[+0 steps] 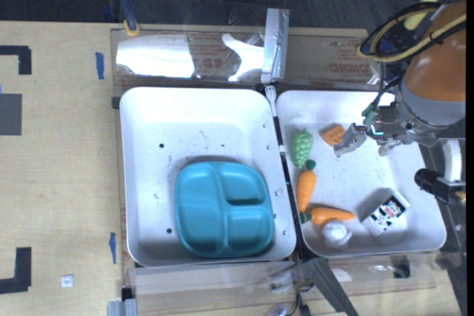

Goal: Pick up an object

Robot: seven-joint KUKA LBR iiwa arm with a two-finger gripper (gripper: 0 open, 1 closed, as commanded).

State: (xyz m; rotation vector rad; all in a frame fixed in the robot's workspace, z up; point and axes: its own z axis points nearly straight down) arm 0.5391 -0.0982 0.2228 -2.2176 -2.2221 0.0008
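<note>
My gripper (366, 145) hangs over the upper part of the right bin (422, 233), its two fingers spread open with only bare bin floor between them. A small orange piece (332, 135) lies just left of the left finger (346, 145). Along the bin's left side sits a green bumpy toy vegetable (301, 146), and a carrot (305, 188) lies below it. A second carrot (331, 215) rests near the front beside a white round object (335, 232). A small black-and-white box (387, 212) lies at the front right.
The left bin (148, 122) holds a blue divided plate (223, 209) at its front. A clear plastic sheet and a metal bracket (274, 48) stand behind the bins. Yellow and black cables (404, 29) loop above the arm's orange band (441, 74).
</note>
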